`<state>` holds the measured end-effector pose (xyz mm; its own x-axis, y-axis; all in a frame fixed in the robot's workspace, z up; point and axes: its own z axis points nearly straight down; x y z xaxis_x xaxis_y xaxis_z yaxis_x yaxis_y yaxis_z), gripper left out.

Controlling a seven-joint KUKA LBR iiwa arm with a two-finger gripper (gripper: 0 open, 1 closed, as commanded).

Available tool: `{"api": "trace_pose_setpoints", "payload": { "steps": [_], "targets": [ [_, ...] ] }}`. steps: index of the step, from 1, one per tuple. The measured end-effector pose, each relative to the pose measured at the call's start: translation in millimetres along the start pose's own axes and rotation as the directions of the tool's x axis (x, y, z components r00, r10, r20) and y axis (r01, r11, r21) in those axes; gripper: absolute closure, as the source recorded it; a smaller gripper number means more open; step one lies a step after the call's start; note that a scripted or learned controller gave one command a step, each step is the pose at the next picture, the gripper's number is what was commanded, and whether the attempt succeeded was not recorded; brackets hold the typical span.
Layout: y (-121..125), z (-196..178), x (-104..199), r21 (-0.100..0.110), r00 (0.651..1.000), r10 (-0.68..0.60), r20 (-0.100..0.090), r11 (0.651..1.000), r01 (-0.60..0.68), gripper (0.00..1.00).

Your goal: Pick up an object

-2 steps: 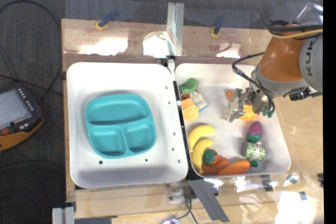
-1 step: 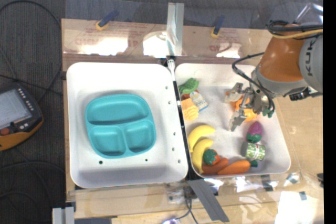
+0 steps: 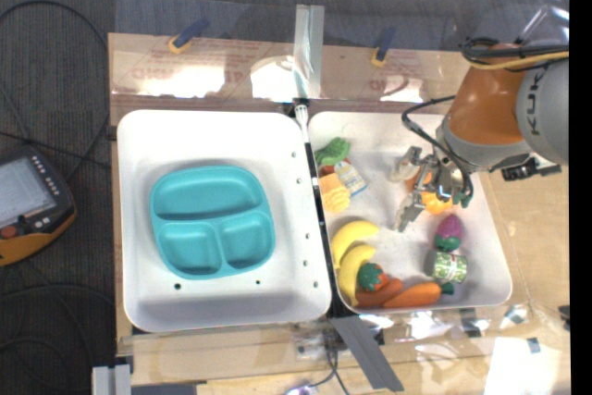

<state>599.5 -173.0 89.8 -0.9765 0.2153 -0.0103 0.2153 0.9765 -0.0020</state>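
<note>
Right now your end effector (image 3: 421, 190) hangs low inside the right bin (image 3: 388, 134), in its upper right part, with the grey arm and its orange band (image 3: 486, 106) reaching in from the right. You can see its metal fingers (image 3: 407, 216) spread apart, and a small orange object (image 3: 432, 202) sits between them, touching or nearly touching them; whether it is truly gripped you cannot tell from this angle.

Just below and right of it lies a purple, eggplant-like piece (image 3: 450, 230), and under that a green-and-white can-shaped item (image 3: 450, 268). Along the bin's lower edge you have a carrot (image 3: 407, 294) beside a red piece with a green top (image 3: 370, 278), both against the two yellow bananas (image 3: 354, 253). Near the bin's left wall sit a green leafy item (image 3: 331, 151) and a small yellow and blue box (image 3: 340, 182).

Your left bin (image 3: 139, 291) holds a teal divided tray (image 3: 215, 219), well apart from the end effector. Both bins rest on the bench (image 3: 203, 60).
</note>
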Motion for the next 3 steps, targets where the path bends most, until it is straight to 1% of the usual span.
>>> {"api": "trace_pose_setpoints", "payload": {
  "steps": [1, 2, 3],
  "targets": [
    [1, -10, -2, 0.0, 1.0, 0.0, 0.006, 1.0, 0.0, 1.0],
    [1, -10, -2, 0.0, 1.0, 0.0, 0.005, 1.0, 0.0, 0.0],
    [-2, 0, 2, -0.002, 1.0, 0.006, 0.002, 1.0, -0.006, 0.0]
  ]
}}
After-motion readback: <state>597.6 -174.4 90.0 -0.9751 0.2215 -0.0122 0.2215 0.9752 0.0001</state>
